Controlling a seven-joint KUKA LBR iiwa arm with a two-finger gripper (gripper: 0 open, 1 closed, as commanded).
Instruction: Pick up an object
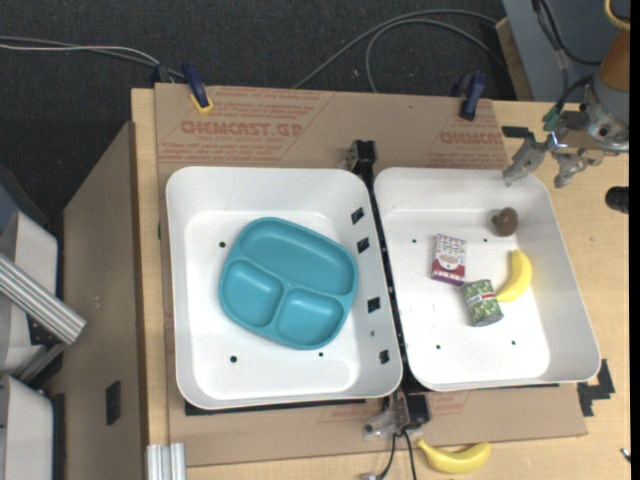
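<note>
- Gripper (545, 164) hangs above the far right corner of the right bin (565, 338), its two fingers spread apart and clamped on nothing, the grey arm reaching in from the right.
- Candidates for the pick lie in that right bin: a small brown round object (505, 221) nearest the fingers, a pink-and-white carton (449, 258) toward the middle, a banana (516, 276) and, touching its inner curve, a green box (483, 303).
- Left bin (190, 268) carries a teal divided plate (288, 282); a second banana (456, 455) rests outside the bins on the near edge of the cardboard-covered bench (250, 118).
- Judgement: the step in hand is the approach, with nothing grasped yet and most of the task ahead.
- Easiest reach looks to be the brown round object, which stands alone; it may roll, so the fingers should straddle it squarely and descend straight down before closing.
- Carton is the steadier choice: flat, well apart from its neighbours, best taken across its short sides.
- Banana and green box are riskier, since a finger coming down between them could shove one aside; the bin's sloped wall by the banana also crowds the outer finger.
</note>
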